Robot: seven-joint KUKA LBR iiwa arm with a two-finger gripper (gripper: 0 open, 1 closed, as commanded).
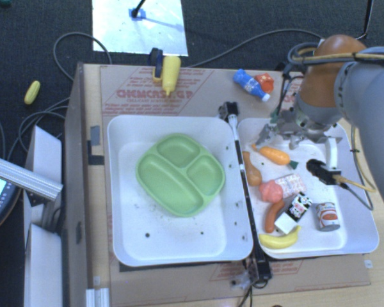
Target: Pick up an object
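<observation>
A divided plate (181, 174) lies in the left bin (131, 235) (toy foods (278, 200) crowd the right bin (361, 229)).

Glossy green plastic tray (180, 173); matt brown cardboard sheet (198, 86) beneath.
</observation>
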